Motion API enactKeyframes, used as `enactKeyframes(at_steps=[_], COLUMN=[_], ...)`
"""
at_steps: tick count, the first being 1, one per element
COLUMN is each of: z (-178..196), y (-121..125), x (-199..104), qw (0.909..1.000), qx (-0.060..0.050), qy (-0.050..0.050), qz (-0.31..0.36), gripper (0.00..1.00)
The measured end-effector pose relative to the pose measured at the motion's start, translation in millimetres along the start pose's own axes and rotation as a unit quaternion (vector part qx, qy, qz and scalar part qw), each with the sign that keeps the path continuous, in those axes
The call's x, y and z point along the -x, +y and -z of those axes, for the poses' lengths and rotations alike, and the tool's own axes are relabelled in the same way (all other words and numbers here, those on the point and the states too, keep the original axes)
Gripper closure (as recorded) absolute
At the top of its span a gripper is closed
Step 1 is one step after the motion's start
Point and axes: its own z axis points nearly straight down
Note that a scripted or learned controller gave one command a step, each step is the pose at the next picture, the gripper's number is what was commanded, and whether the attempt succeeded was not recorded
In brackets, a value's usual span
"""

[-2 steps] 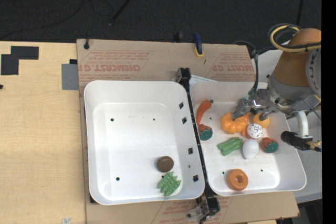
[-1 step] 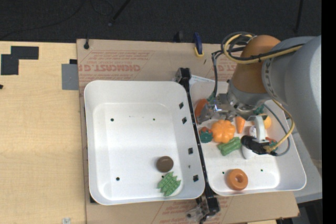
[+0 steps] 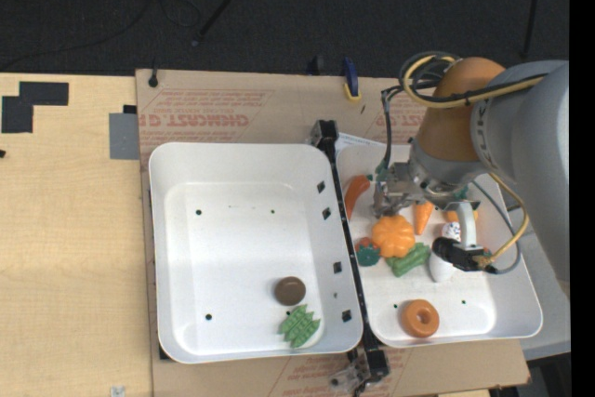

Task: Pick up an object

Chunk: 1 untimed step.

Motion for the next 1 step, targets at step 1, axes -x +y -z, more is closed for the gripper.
enactKeyframes(at_steps=[1], z=[-10.2], y=[-42.4], x=[47.7], qw=[1.0], qx=[0.0], qy=[0.0], qz=[-0.001], gripper=[1.0])
